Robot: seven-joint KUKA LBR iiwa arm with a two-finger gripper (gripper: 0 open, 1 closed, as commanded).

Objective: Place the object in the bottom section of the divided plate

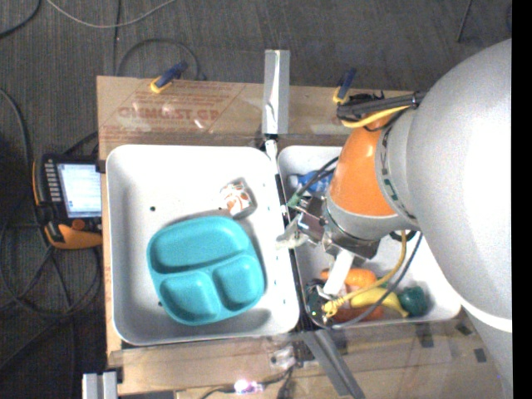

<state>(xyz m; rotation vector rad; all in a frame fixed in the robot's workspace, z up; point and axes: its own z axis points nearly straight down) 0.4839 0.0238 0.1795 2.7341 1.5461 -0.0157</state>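
Teal plastic meets your eye first in the camera view: a teal divided plate lies flat in the left shallow white bin, toward that bin's near side. It has one long section along its far edge and two smaller sections side by side along its near edge.

A small white-and-orange packet-like object lies on the bin floor just beyond the plate's far right corner. It is close to the rim but outside every section, and you cannot tell whether it touches the rim.

The grey arm with its orange band comes in from the right and covers most of the right shallow white bin. The hand sits low at the wall where the two bins meet, beside the plate's right edge and apart from the packet. It is too crowded by the wrist for you to tell whether it is spread or pressed together, and you see nothing pinched in it.

In the right bin's near end, an orange rounded thing lies beside a dark green rounded thing.

Both bins rest on a brown board tabletop.
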